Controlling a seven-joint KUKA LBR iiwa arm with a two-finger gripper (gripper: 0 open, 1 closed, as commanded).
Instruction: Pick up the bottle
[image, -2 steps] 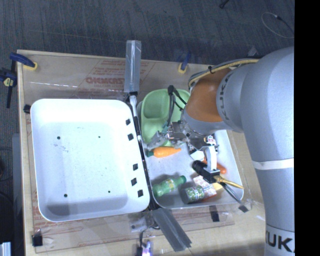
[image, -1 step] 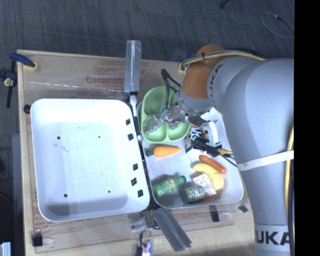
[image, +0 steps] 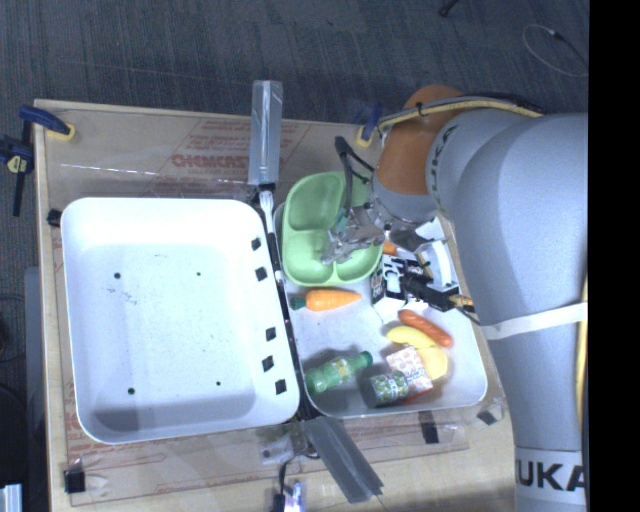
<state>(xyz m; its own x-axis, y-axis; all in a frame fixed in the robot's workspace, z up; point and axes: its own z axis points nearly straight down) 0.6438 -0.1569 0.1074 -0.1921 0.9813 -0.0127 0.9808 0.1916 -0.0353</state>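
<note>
Bottle (image: 338, 370), green, lies on its side in the right bin (image: 462, 388), close to that bin's near edge and toward its near-left corner, cap end pointing toward the bin's right side. Nothing grips it, and it is well apart from the gripper (image: 352, 236). The gripper sits over the green bowl (image: 312, 225) in the far-left corner of the right bin, low over the bowl's right half. Whether it is apart or together: cannot tell, the metal parts blur against the bowl. The grey arm (image: 510, 200) covers the bin's far-right corner and right edge. An orange carrot (image: 331, 299) lies between bowl and bottle, near the bin's left edge, apart from both. A dark can with a green label (image: 386, 389) lies just right of the bottle at the near edge, almost touching it. A pink-and-white packet (image: 411, 364) rests against the can's far side. A yellow banana-like piece (image: 416, 338) and a red piece (image: 427, 326) lie together toward the bin's right edge. A black-and-white item (image: 393, 276) sits mid-bin, right of the bowl, partly under the arm. The left bin (image: 160, 310) sits alongside, the two rims touching.
</note>
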